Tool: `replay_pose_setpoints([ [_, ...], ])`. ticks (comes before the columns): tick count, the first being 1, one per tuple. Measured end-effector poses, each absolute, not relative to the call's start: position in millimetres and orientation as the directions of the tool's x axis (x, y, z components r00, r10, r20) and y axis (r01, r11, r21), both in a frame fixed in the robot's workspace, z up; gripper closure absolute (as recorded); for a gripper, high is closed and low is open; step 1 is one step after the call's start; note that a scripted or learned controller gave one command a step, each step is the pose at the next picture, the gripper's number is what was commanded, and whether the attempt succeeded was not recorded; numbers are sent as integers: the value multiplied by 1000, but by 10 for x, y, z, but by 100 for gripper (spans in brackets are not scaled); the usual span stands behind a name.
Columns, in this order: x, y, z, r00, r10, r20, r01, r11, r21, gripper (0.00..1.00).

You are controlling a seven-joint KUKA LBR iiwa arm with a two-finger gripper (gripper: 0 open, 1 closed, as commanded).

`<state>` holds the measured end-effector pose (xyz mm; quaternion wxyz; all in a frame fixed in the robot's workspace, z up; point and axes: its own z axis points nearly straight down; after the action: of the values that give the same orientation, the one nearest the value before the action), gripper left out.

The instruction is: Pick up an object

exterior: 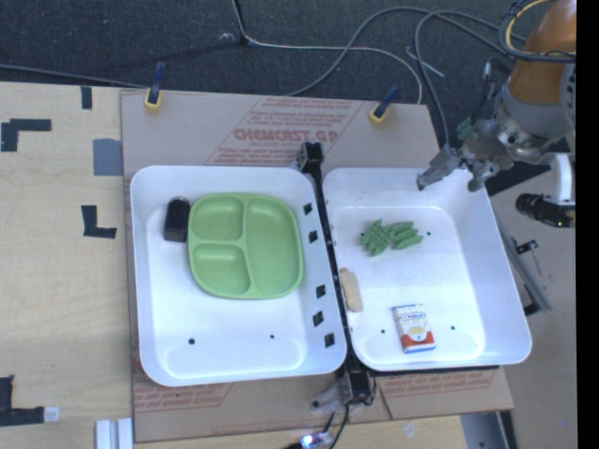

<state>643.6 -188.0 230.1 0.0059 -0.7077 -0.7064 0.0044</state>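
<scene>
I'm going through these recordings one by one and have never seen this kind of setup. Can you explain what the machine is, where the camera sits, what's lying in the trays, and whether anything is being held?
This is one fixed camera above a bench, looking down at a slant. The grey and orange robot arm reaches in from the right; its two-finger gripper hangs open over the far right corner of the right bin, with nothing between its fingers. That bin holds green pea pods, a small red and white box and a tan stick-shaped item by the divider. The left bin holds a green divided plate with a small black object just beside it.
</scene>
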Motion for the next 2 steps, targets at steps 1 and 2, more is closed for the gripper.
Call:
replay_pose_setpoints([
  [1,6463,-1876,2386,-1,1000,-1,1000,1,-1,0],
  [2,6440,-1771,1862,-2,1000,-1,1000,2,-6,0],
])
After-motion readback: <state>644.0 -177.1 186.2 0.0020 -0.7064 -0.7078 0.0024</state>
